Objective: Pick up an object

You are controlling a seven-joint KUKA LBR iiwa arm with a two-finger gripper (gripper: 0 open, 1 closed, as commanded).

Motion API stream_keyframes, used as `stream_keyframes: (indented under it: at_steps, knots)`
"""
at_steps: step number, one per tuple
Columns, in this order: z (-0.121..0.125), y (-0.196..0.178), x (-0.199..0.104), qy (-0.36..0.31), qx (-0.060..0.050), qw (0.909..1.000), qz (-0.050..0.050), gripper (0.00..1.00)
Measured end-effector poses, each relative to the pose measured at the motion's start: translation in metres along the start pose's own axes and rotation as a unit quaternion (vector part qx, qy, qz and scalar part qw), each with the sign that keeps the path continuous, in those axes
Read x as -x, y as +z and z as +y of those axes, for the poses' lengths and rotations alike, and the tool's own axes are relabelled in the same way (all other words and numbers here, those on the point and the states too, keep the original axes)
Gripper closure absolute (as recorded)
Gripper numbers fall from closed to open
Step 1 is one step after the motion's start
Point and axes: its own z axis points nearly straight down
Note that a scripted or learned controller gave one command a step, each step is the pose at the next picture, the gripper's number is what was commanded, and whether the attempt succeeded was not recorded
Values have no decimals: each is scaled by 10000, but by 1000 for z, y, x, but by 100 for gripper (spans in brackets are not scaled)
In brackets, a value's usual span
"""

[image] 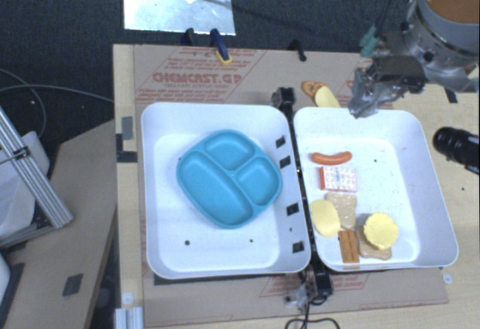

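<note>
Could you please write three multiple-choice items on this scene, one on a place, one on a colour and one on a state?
1. Where does the tray lie?
A. In the left bin
B. In the right bin
C. On the bench outside both bins

2. What colour is the tray?
A. Red
B. Blue
C. Green

3. How does the gripper stand to the food?
A. It presses on the sausage
B. It rests in the tray
C. It hangs over the right bin's far rim, apart from the food inside

Key:
1 A: the tray sits within the left bin.
2 B: its whole surface is light blue.
3 C: the gripper is at the far edge of the right bin, with bare white floor between it and the sausage.
</note>
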Motion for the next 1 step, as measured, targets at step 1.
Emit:
stream_keyframes:
  at_steps: [1]
  knots:
    - [0, 109, -22, 24, -41, 10000, -10, 100]
